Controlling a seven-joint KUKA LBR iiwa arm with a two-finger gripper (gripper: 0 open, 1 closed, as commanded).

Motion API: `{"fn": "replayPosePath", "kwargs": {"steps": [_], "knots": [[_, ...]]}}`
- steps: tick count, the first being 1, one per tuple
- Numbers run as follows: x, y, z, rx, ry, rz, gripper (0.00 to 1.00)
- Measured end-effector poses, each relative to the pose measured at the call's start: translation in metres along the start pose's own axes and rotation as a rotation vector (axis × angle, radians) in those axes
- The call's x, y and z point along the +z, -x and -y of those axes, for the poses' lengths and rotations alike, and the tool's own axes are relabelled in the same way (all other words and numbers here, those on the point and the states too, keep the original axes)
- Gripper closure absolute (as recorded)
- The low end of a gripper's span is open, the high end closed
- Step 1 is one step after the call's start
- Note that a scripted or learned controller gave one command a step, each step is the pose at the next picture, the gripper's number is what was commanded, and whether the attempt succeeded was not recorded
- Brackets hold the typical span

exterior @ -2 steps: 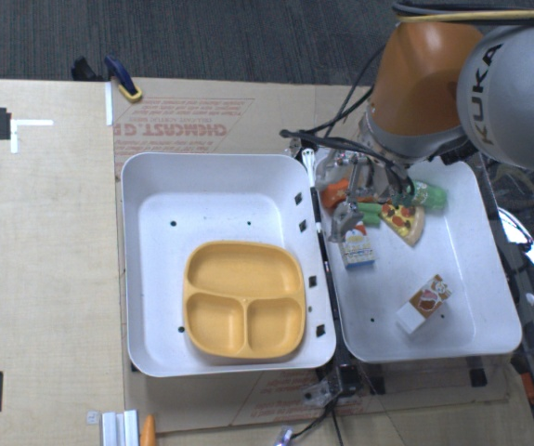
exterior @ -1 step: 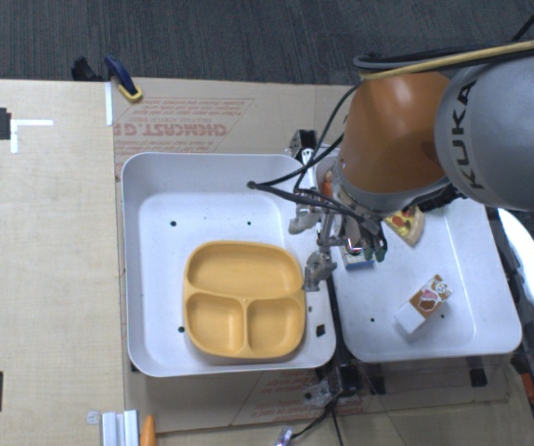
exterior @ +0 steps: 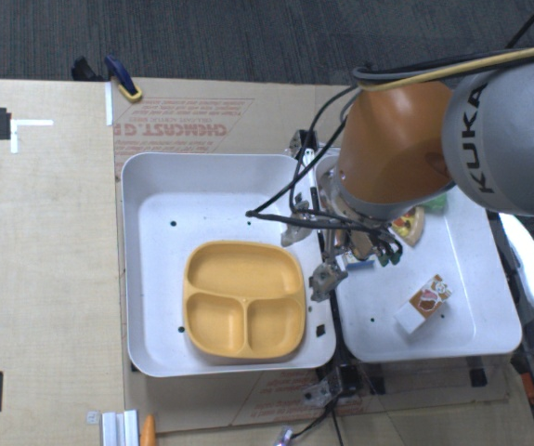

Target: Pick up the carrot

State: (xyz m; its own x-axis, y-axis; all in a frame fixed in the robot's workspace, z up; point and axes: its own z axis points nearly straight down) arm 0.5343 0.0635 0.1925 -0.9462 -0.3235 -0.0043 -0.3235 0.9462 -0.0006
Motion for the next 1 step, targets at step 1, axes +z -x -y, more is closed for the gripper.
{"fn": "replayPosePath", "kwargs": {"steps": [1], "knots": [[0.099, 0.0158, -0.0824, -0.074, 0.001, 0.001, 0.0]]}}
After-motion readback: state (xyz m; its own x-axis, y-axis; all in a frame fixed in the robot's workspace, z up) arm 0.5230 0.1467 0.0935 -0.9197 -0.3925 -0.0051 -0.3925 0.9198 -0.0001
